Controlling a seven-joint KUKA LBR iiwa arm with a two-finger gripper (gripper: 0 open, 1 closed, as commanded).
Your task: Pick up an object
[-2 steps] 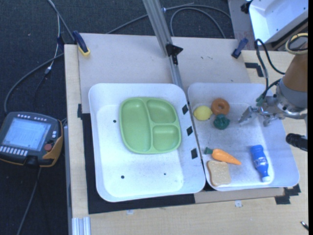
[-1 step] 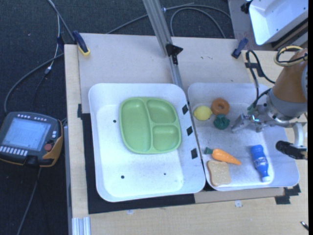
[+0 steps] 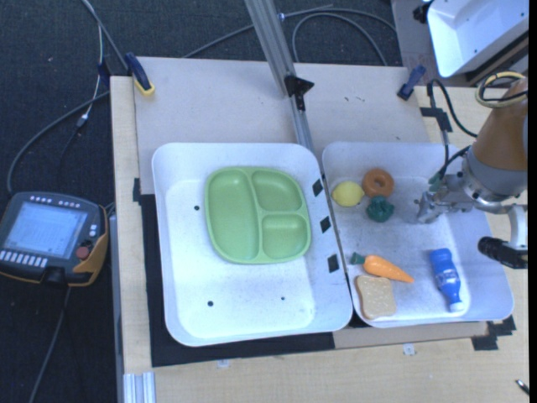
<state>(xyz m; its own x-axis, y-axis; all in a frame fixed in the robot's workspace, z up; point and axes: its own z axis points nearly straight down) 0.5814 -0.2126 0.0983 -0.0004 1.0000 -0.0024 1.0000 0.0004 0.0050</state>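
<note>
Hovering low over the right bin, the gripper sits just right of a dark green lumpy toy; nothing is visible between its fingers, and their spacing cannot be told. Other candidates in that bin: orange doughnut, yellow lemon, carrot, bread slice, blue bottle. The left bin holds a green divided plate.

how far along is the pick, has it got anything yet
Nothing looks picked yet: the carrot, blue bottle, bread slice, lemon and donut all lie in the right bin. The end effector hangs low over that bin, beside the green toy. Grasping and lifting remain.
</note>
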